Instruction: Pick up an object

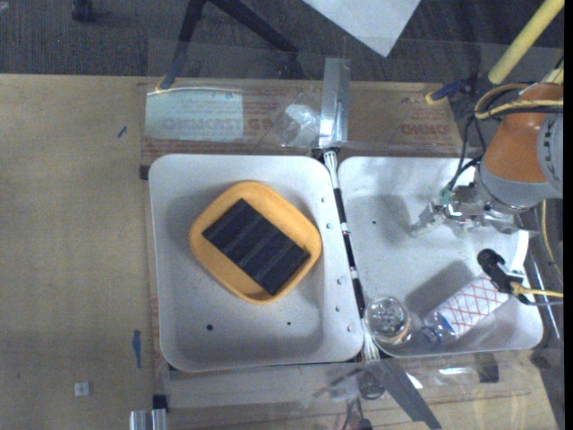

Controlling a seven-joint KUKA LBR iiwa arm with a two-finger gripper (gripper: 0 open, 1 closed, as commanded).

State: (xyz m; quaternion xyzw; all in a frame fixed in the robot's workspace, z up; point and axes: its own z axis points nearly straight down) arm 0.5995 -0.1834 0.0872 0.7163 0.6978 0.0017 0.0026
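In the right bin (394,195), along its lower edge, lie the likeliest candidates for the pick: a clear plastic bottle with a red-and-white checked label (466,305), lying on its side with its neck toward the lower left, and just beside it a small clear glass jar (388,319) tucked into the bin's lower left corner. The left bin (170,195) carries a rounded orange tray with a dark ribbed rectangular inset (255,241), sitting tilted near the middle, well apart from the arm.

The grey arm with its orange band (524,146) reaches in from the right, and the gripper (430,219) hangs over the upper part of the right bin, above bare white floor. Nothing lies between its fingers, and it touches no object; the bottle and jar are both nearer the lower edge than the tool. How far the fingers stand apart cannot be told, as they are small and blurred against the white.

The step in hand appears to be the approach, with no grasp yet made. The next move would call for carrying the tool toward the lower edge, over the bottle or jar, then descending squarely; the bottle's round body may roll aside.
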